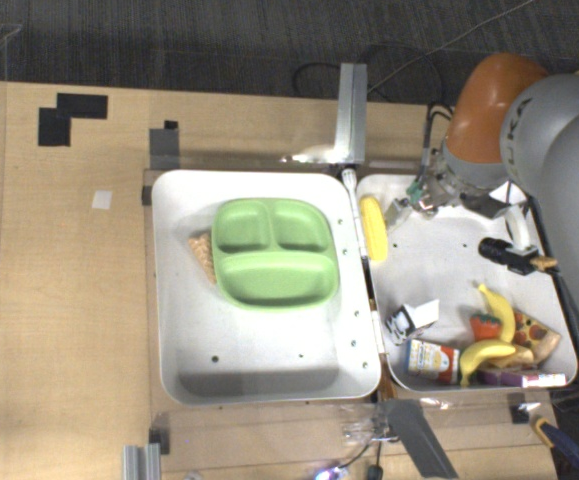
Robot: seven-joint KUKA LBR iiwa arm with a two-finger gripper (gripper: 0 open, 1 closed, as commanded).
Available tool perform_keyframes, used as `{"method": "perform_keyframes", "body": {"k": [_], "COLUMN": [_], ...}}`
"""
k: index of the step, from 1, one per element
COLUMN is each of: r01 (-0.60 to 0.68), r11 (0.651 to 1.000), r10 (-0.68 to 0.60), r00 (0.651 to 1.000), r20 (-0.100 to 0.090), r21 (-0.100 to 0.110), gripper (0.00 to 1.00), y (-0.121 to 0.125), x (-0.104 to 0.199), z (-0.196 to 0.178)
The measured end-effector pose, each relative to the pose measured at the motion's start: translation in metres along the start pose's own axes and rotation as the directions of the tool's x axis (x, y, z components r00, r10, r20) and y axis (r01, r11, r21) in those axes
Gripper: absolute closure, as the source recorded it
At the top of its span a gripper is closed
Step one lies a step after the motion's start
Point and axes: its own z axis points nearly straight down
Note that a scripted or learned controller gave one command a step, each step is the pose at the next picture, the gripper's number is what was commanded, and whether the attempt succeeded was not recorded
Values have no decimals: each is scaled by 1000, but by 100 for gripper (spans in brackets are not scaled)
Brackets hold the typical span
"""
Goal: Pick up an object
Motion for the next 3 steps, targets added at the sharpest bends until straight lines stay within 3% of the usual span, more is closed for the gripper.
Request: {"method": "perform_keyframes", "body": {"k": [2,3], "r01": [-107,25], "r11": [994,1000], "r10": [107,-25], "r00": [994,1000], "r20": [1,3], "r21": [-6,-9], "gripper": [0,0], "y": [4,20], "x": [2,45], "z": [-2,-119]}}
